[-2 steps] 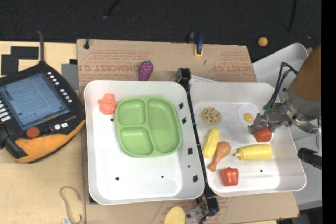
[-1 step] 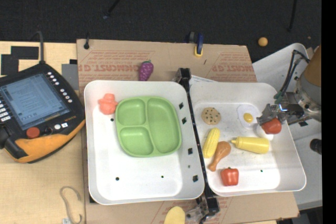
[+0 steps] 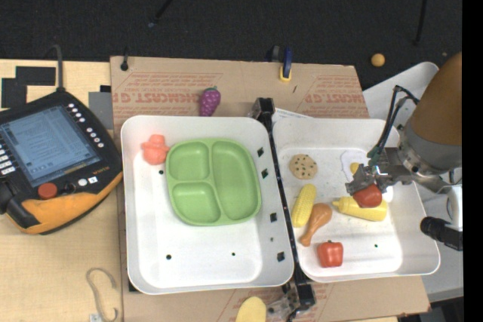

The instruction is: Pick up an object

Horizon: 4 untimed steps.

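Lying nearest, bottom edge: a yellow lemon-like toy (image 3: 251, 309) sits on the surface (image 3: 60, 268) just outside the bins, with a metal hook (image 3: 102, 290) further to the left.
Right bin, near part: a red pepper toy (image 3: 330, 253) rests near the front wall of the right bin (image 3: 419, 256).
Right bin, middle: a corn cob (image 3: 303, 205) and a drumstick (image 3: 316, 222) lie side by side, the drumstick tilted, its thin end pointing to the front.
Task thing: a red round toy (image 3: 368, 197) lies in the right bin, touching the top of a yellow banana-like piece (image 3: 364, 211).
Tool: the tool (image 3: 367, 179) is low over the red round toy, right at it; whether its fingers are apart, together or clamped on the toy cannot be told from this view.
Arm: the grey arm with its orange band (image 3: 445, 105) reaches in from the right, above the right bin's far side.
Right bin, further back: a brown cookie (image 3: 303, 166) lies flat, apart from the other toys.
Left bin: the left bin (image 3: 151, 253) holds a green divided plate (image 3: 212, 182) with three compartments; a pink toy (image 3: 154, 150) lies just beside the plate's far left corner.
Left of the bins: a teach pendant (image 3: 49, 154) with a lit screen rests on the surface.
Far side: a purple grape toy (image 3: 210, 101) lies on the cardboard (image 3: 241, 87) behind the left bin; a small orange ball (image 3: 377, 59) sits further back, on the dark floor.
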Each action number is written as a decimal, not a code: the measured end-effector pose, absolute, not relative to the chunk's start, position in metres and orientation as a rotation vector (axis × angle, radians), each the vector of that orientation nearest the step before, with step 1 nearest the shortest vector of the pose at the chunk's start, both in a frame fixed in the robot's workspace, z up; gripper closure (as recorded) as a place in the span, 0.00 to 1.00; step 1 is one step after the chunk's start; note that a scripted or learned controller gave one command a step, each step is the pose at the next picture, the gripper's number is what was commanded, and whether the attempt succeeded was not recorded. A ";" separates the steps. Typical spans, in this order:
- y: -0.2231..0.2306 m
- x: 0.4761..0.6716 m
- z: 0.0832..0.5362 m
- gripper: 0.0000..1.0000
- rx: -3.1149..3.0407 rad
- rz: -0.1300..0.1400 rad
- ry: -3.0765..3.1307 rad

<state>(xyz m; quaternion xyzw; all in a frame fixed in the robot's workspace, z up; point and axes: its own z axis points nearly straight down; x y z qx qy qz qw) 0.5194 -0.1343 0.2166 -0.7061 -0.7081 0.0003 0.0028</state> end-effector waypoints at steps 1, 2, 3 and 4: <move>-0.087 0.509 0.213 1.00 -2.214 0.002 -2.221; -0.036 0.480 0.221 1.00 -2.214 0.003 -2.221; -0.038 0.488 0.217 1.00 -2.218 0.003 -2.221; -0.035 0.490 0.236 1.00 -2.220 0.001 -2.220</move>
